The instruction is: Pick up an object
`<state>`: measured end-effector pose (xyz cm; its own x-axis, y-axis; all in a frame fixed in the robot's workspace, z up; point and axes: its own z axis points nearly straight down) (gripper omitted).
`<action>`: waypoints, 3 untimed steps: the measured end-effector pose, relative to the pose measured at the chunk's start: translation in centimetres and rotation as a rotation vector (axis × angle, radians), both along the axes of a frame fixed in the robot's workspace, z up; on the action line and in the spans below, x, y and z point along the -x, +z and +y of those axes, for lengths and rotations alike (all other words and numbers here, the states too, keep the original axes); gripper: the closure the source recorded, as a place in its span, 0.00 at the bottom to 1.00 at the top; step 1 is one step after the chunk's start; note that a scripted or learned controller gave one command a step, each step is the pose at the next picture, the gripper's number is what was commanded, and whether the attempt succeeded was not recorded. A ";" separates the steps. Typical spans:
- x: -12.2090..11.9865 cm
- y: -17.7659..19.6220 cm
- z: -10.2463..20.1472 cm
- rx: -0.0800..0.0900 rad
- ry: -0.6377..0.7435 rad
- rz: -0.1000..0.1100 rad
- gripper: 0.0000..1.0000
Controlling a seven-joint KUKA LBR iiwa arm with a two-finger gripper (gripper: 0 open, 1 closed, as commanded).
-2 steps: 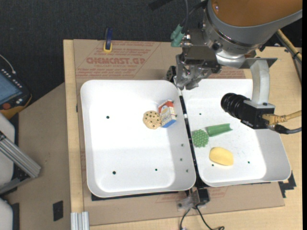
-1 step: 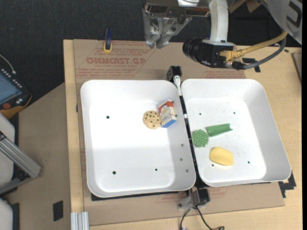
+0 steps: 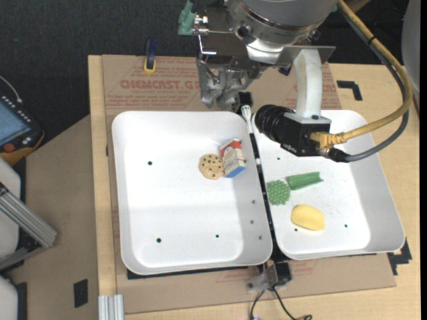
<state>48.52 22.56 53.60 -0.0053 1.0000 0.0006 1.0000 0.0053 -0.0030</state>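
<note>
Where cardboard (image 3: pixel 133 85) lies, white bins (image 3: pixel 133 199).

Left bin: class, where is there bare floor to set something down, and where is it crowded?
The left bin is bare along its left wall and across the front. Crowded: the cookie touching the small carton near the divider. The gripper hangs at the back rim.

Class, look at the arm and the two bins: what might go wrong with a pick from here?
The cookie and small carton touch, so a grasp might catch both or knock one away. The gripper sits at the left bin's far rim, so descending there risks striking it.
</note>
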 end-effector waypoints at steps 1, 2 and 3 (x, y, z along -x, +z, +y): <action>-0.3 -0.1 -0.1 0.001 -0.004 -0.001 0.00; 0.6 0.0 -6.2 0.002 -0.012 -0.001 0.00; 0.6 0.0 -12.9 0.002 -0.013 -0.001 0.00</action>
<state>47.93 9.70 53.56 0.0079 1.0000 -0.0013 1.0000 -0.0079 -0.0019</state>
